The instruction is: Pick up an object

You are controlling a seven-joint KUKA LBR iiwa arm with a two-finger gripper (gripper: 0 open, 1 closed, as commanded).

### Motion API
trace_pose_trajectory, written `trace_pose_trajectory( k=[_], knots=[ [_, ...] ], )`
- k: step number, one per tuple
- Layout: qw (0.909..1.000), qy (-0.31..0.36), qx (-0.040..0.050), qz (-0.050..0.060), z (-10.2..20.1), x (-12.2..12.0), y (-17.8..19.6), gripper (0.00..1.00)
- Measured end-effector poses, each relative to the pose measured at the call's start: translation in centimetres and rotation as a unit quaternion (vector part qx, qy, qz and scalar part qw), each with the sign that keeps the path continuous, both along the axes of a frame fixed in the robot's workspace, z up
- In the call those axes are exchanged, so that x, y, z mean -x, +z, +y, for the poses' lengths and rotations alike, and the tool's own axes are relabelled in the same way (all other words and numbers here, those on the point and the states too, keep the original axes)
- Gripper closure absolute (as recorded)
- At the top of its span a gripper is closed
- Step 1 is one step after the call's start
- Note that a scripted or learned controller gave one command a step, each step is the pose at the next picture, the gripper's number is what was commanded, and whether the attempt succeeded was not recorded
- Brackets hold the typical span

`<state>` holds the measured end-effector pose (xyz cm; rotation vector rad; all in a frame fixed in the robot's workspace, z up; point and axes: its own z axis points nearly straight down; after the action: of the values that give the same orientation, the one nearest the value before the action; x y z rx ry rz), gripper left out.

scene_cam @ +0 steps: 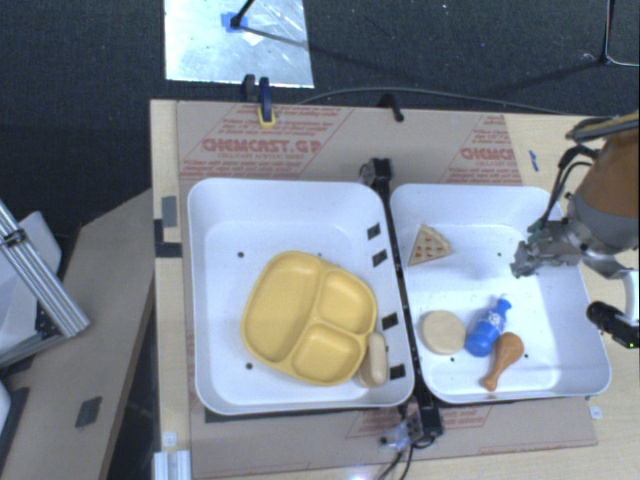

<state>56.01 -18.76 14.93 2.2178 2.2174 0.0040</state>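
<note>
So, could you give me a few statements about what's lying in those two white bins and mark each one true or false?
1. The yellow divided tray lies in the left bin. True.
2. The pizza slice sits on the yellow tray. False: it lies in the right bin, near its back left corner.
3. The blue bottle lies between the round cracker and the drumstick. True.
4. The gripper holds the drumstick. False: the drumstick lies on the bin floor, apart from it.

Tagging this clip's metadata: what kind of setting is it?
Likely a robot lab's pick-test bench: two white bins on protective board, toy food like a drumstick and pizza slice, and a robot arm reaching in.
</note>
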Motion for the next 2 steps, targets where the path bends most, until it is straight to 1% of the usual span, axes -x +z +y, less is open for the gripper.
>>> trace_pose_trajectory(
  k=[1, 2],
  knots=[
    [1.0, 0.002, -0.0001, 0.0, 0.5, -0.9, 4.8, 1.0],
    [1.0, 0.003, 0.0004, -0.002, 0.6, -0.6, 11.3, 1.0]
  ],
)
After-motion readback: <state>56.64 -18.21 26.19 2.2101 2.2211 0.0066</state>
